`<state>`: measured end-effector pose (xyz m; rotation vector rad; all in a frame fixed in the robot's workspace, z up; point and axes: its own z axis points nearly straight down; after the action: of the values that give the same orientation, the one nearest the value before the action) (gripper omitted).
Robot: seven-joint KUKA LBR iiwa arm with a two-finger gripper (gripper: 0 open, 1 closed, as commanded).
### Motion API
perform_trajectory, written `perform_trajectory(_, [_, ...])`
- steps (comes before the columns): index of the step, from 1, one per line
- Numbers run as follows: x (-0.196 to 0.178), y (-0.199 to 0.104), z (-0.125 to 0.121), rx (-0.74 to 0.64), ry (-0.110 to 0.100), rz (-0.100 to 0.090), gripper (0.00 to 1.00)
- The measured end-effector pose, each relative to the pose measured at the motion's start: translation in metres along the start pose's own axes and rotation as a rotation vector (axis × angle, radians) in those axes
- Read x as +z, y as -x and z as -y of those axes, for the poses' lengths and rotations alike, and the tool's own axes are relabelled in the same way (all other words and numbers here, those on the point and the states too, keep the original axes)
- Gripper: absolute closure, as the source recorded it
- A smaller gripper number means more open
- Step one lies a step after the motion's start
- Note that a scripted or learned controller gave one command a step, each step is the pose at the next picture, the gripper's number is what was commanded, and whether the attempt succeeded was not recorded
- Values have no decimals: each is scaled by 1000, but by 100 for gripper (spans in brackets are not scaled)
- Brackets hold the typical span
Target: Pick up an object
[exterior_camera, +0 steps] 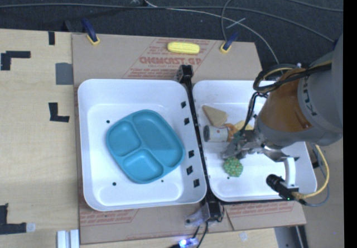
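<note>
Green ball (233, 167) just below the fingers (236, 149), their spread impossible to tell.

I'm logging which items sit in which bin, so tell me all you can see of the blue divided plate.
The blue divided plate is a light blue, rounded-square dish that looks like plastic, with three compartments: one large and two smaller. It lies flat and right side up, turned at an angle, near the middle of the left white bin. It rests on the bin's floor and touches no wall or other item.
</note>
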<state>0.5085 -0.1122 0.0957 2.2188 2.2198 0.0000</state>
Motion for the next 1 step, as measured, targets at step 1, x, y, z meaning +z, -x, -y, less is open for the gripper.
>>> perform_trajectory(1, [-45, 2, -8, -1, 0, -1, 100])
